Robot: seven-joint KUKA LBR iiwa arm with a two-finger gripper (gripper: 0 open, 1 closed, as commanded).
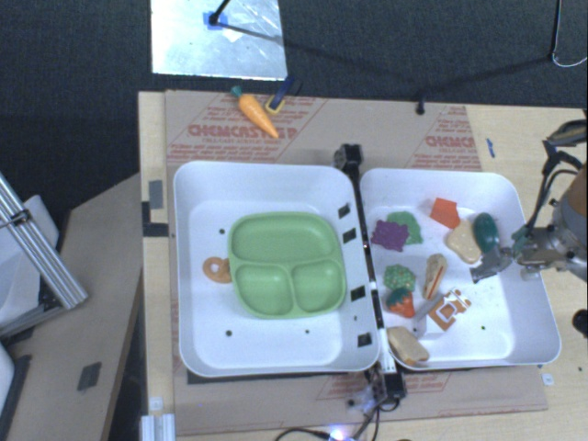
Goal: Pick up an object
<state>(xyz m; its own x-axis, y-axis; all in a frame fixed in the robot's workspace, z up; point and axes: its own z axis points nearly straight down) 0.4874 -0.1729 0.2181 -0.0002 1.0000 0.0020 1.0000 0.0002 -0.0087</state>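
Starting at the gripper (491, 263), which we log over the right side of the right bin (531, 331): its metal tip sits just below a dark green rounded piece (484, 229), and whether it is parted or closed we cannot tell; nothing is seen caught in it.

Step in hand, by our judgement: approach, with no item chosen or lifted yet. The next move calls for settling over one piece, descending squarely and closing across its narrow side.

Items nearest the tip:
- Dark green piece, smooth, oval, likely a toy vegetable, touching a pale tan bun-like lump (462, 243).
- Orange-red wedge (446, 212), flat-faced, angular, near the bin's far wall.

Items further left in the same bin:
- Purple block (390, 235) overlapping a green leafy shape (407, 226).
- Green broccoli-like floret (398, 277), knobbly, above a red-orange chunk (401, 305).
- Slim tan stick (434, 275), tilted.
- Orange and white square frame piece (449, 310).
- Beige rounded roll (407, 344) at the near corner.

Left bin (197, 246):
- Light green divided tray (285, 264), glossy plastic, three compartments.
- Small tan ring (217, 269) just beside the tray.

Outside the bins:
- Orange carrot toy (257, 114) on the cardboard sheet (441, 136) behind them.
- Shiny foil square (219, 26) on the dark floor.
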